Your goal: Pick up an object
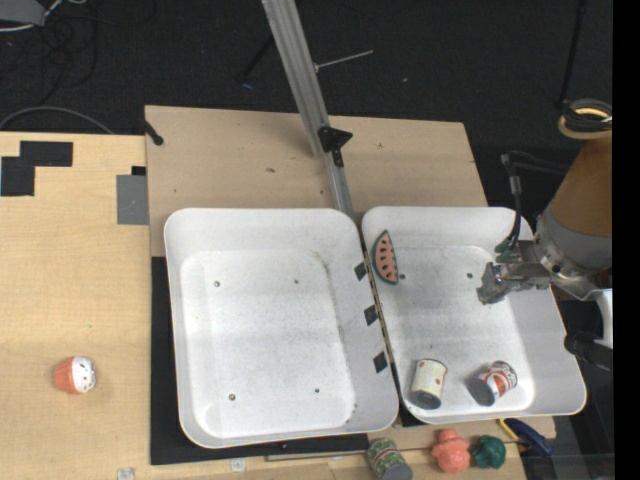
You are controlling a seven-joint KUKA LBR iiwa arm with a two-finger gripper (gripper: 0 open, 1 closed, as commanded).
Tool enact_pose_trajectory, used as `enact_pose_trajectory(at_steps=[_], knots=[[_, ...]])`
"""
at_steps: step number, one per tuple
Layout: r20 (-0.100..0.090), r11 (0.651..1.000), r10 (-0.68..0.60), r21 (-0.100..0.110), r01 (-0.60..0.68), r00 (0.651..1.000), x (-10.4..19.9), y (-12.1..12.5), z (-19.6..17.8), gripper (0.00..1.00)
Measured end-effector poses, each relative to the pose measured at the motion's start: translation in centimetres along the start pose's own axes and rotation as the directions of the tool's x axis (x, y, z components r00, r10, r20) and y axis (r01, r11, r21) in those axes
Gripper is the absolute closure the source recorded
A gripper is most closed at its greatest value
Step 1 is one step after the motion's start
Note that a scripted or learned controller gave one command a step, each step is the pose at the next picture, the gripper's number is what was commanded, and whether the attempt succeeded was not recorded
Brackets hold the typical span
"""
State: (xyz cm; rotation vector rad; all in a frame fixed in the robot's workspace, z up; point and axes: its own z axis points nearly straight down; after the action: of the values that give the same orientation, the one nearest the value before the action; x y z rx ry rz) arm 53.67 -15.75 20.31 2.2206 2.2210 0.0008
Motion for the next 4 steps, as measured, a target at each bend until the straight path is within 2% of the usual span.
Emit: enact_pose_trajectory(at_steps=[1, 2, 3, 4], knots=[[0.000, 1.000, -0.002, -0.003, 0.002, 1.000, 0.9, 0.5, -5.2, 1.00], [-0.002, 1.000, -0.004, 0.001, 0.004, 1.000, 5.7, 1.4, -5.6, 1.00], [-0.003, 1.000, -0.004, 0.005, 0.004, 1.000, 11.3, 1.0, -5.2, 1.00], [-0.002, 1.000, -0.004, 0.004, 0.004, 1.000, 16.4, 1.6, -5.5, 1.00]])
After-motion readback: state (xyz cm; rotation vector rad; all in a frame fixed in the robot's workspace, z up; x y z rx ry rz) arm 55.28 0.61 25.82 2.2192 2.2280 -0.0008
